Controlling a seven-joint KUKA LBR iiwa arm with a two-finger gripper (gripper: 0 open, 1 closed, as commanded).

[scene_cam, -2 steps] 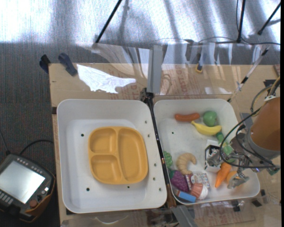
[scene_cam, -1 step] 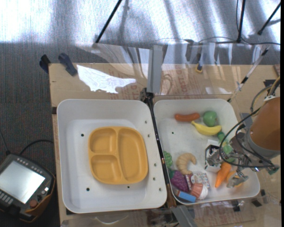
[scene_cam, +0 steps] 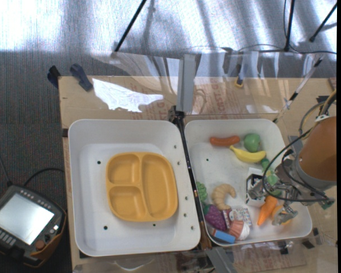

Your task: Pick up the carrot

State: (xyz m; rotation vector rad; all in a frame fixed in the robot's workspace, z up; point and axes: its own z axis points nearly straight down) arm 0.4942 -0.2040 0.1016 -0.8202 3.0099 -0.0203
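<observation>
Hovering low over right bin (scene_cam: pixel 295 138), near corner | carrot (scene_cam: pixel 267 209) lying tilted just beside gripper (scene_cam: pixel 279 205) | fingers' state: cannot tell, wrist blocking | seemingly lining up for grasp

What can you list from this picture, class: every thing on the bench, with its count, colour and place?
Shallow plastic bins: 2, white, side by side on bench.
Three-compartment plastic tray: 1, yellow, left bin.
Toy sausage: 1, red-orange, right bin, far side.
Round toy fruit: 1, green, beside sausage.
Toy banana: 1, yellow, below green fruit.
Toy croissant: 1, tan, right bin middle.
Toy grapes: 1, purple, right bin near edge.
Toy carrot: 1, orange, right bin, under the gripper.
Handheld control pendant: 1, grey, floor at left.
Gripper: 1, dark, over carrot; arm orange-banded.
</observation>
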